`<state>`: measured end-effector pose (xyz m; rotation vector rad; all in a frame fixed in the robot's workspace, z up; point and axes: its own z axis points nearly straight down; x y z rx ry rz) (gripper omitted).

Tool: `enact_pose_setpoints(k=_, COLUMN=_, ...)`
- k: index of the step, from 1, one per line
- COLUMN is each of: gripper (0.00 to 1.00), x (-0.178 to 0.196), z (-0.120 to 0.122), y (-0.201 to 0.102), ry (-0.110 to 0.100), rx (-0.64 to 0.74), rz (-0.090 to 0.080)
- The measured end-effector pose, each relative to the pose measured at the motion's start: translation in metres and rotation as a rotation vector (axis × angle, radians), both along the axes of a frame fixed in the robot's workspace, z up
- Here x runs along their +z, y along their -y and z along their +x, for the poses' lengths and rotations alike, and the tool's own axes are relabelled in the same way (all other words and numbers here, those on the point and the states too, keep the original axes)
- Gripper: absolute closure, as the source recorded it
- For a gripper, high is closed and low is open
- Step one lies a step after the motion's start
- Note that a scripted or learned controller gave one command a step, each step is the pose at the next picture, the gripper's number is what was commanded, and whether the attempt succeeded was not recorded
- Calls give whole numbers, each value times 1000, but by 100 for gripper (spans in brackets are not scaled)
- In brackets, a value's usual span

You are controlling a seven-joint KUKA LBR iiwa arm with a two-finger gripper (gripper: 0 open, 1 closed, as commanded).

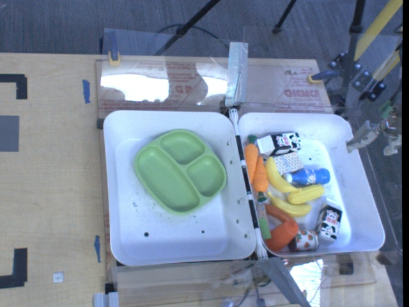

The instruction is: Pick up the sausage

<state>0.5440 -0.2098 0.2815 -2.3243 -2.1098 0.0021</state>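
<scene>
Landmark for you is the green plate [181, 169], three compartments, lying flat in the middle of the left bin [121, 235] with nothing on it. Left of the plate, out on the wooden bench [51, 171], you get black corner marks and a strip of blue tape [86, 91]. Behind the plate, past the bin rim, a clear plastic sheet [160, 82] catches glare. Right of the plate, across the seam where the two bins meet, is the right bin [364, 216] with all the clutter. Nearest the plate, two orange carrots [255, 162] lie end to end along that seam. Further right of the plate, two yellow bananas [281, 174] and a blue bottle [310, 176] lying on its side over them. Right of the plate and a bit behind it, a cow-print carton [281, 142]; a second cow-print carton [329, 222] sits right of the plate and nearer the front. The sausage [281, 211], reddish-orange, lies slanted to the plate's front right, just under the lower banana and touching a rounder orange piece [281, 235] in front of it; a small red-and-white item [307, 240] is just beside that. Farthest right from the plate, the gripper [370, 133] hangs at the right bin's outer rim, well apart from the sausage, nothing seen in it; open or closed, you cannot tell from here.
</scene>
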Motion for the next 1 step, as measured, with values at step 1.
enact_pose_setpoints(k=1, gripper=0, x=0, z=0, y=0, ry=0, rx=0, rz=0)
